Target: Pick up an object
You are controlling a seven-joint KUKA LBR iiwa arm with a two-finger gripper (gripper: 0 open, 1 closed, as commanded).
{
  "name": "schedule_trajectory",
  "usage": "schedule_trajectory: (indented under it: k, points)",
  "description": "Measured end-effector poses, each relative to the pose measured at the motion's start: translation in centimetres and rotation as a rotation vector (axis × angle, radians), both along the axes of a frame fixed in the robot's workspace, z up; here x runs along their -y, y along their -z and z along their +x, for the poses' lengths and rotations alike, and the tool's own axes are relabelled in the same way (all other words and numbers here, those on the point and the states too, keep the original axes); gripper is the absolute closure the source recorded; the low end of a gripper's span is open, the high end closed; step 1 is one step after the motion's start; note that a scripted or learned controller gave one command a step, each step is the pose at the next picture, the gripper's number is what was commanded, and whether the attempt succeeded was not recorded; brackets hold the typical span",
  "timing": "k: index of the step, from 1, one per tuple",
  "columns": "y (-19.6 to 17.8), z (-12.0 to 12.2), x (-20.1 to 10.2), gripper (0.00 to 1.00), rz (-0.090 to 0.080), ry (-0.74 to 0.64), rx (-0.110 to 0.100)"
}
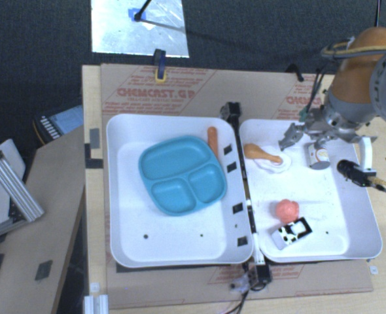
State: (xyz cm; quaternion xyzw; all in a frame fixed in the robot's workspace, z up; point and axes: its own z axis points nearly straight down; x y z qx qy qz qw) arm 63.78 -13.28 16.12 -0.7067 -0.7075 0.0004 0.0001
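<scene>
Evidently the gripper (296,136) hangs empty, fingers spread, above the right bin (356,205). Just to its left lies the tan spoon-like object (262,154), long axis pointing roughly toward the gripper.

Gripper (299,136) above right bin (356,208)

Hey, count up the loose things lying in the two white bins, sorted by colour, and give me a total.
Blue: 1, the tray
Orange: 1, the stick
Tan and white: 1, the spoon-like piece
Pink: 1, the ball
Black and white: 1, the block
Total: 5
</scene>
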Motion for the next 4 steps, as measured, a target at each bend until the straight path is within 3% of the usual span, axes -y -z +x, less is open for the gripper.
schedule_trajectory:
  k: [1,2,4]
  points:
    - [4.1,0.0,0.1,0.00,0.000,0.000,0.001]
    - [2.8,0.1,0.1,1.00,-0.001,0.000,0.006]
    - [-7.0,-0.4,0.0,1.00,-0.001,-0.003,0.006]
